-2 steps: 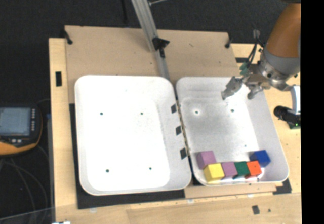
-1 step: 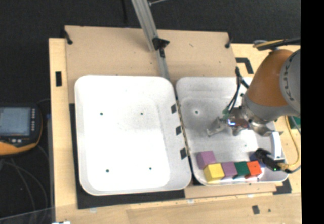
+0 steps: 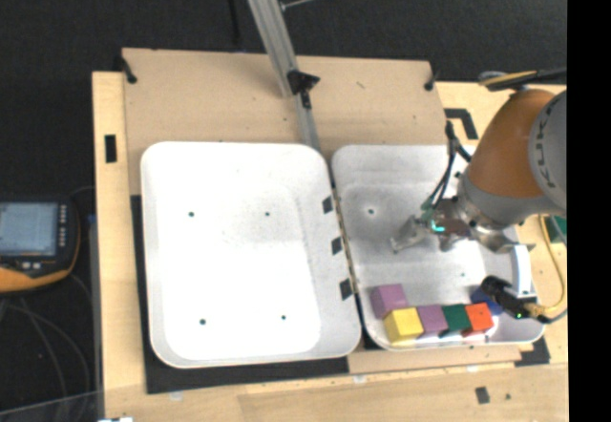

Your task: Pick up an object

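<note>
Coloured blocks are seen lined up along the near rim of the right bin [image 3: 382,172]: a purple block [image 3: 389,298], with a yellow block [image 3: 404,324] just in front of it and a mauve block [image 3: 432,319], a green block [image 3: 454,319] and an orange block [image 3: 478,317] ranged beyond the yellow one toward the arm. The gripper [image 3: 410,237] is seen above the bare middle of that bin, well apart from the blocks, with nothing held, and whether it is released or clenched cannot be told. The blocks are judged light, stiff and smooth, best taken across two flat opposite faces, and the purple block, standing most free of its neighbours, is judged the easiest to take.
</note>
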You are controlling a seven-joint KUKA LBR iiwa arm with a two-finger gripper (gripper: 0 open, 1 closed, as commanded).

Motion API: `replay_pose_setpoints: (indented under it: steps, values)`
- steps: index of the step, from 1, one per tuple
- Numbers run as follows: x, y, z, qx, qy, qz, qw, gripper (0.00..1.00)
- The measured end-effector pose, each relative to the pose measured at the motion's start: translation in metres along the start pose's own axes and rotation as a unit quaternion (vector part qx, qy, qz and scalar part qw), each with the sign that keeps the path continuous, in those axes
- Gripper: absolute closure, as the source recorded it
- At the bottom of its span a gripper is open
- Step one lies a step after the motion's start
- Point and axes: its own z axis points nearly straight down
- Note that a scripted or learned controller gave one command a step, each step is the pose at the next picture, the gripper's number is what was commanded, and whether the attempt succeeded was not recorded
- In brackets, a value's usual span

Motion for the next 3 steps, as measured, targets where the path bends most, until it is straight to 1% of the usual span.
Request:
replay_pose_setpoints:
  steps: [1,2,3]
  values:
    - [0.002,0.005,0.026,0.000,-0.001,0.000,1.0000,0.00]
    - [0.001,0.006,0.014,-0.003,-0.001,0.004,1.0000,1.00]
    - [-0.028,-0.043,-0.049,-0.002,-0.002,-0.001,1.0000,1.00]
